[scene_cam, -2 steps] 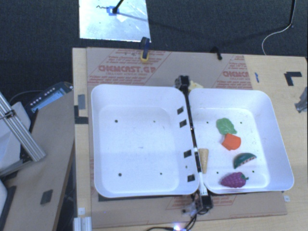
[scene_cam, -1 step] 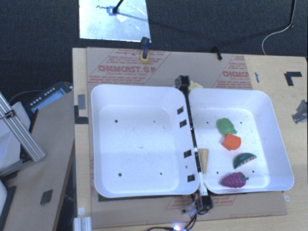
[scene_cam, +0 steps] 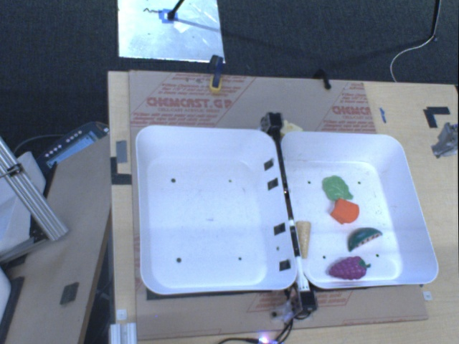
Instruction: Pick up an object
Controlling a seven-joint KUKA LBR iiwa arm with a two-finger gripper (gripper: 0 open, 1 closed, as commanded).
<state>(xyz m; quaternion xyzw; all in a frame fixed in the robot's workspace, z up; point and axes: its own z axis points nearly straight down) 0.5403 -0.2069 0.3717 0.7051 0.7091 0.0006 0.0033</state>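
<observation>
1. Five toy foods lie in the right bin (scene_cam: 412,192), all loose on its floor; any of them would serve as the object to pick up.
2. A green leafy piece (scene_cam: 336,188) sits near the bin's centre, with an orange piece (scene_cam: 345,211) touching it at its 5 o'clock side.
3. A watermelon slice (scene_cam: 363,238) lies just beyond the orange piece toward 5 o'clock, apart from it. A purple grape bunch (scene_cam: 348,267) rests near the bin's 6 o'clock wall.
4. A tan ice-cream cone (scene_cam: 304,236) lies close against the 9 o'clock wall, beside the seam with the left bin (scene_cam: 154,192). Its long axis runs from 12 to 6 o'clock, with the narrow tip at 6.
5. How far the gripper is open, and whether it has hold of anything, cannot be told from this view.
6. Since the arm reaches in from 3 o'clock, the watermelon slice and the grape bunch are probably the nearest targets. Both have free floor around them.
7. The cone looks the awkward choice: the wall crowds one side, so a grasp would likely need to close across its short axis, from 3 to 9 o'clock.
</observation>
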